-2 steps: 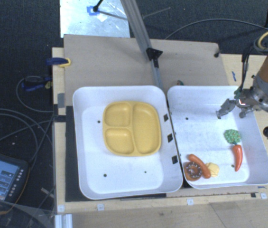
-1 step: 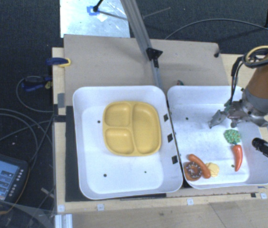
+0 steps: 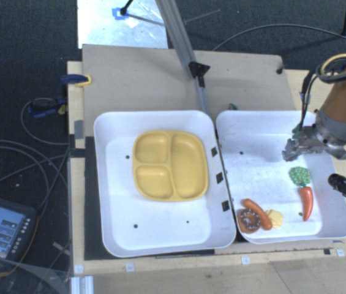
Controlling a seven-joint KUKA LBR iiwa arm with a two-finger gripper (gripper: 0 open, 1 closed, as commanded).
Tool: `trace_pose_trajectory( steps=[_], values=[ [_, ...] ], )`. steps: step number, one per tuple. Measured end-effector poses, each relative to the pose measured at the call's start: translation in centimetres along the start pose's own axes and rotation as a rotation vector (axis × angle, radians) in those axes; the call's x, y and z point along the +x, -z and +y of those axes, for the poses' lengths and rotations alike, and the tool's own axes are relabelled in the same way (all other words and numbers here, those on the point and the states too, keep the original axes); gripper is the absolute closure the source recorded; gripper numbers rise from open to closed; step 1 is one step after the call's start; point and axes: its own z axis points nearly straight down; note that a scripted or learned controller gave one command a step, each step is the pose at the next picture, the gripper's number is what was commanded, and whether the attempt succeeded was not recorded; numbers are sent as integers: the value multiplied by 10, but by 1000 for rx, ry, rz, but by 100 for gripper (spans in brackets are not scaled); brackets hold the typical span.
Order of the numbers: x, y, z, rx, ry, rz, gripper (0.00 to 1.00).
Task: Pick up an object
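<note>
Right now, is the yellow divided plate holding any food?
Empty. The yellow divided plate in the left bin shows three bare compartments; the toy food pieces all lie in the right bin.

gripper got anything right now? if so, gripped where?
Nothing is held. The gripper hangs over bare floor in the right bin, with the broccoli and carrot lying apart from it, nearer the camera.

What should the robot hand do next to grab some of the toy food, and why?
Probably move a little toward the camera and lower over the toy broccoli. The hand hovers in the right bin, just beyond the broccoli, with nothing seen in its grip. The broccoli is the closest toy, with the carrot right behind it. The hot dog and donut lie farther off.
</note>
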Motion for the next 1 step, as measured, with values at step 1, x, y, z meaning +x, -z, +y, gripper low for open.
trace_pose_trajectory(
  steps=[1],
  values=[
    [0,64,7,-4,6,-1,100]
  ],
)
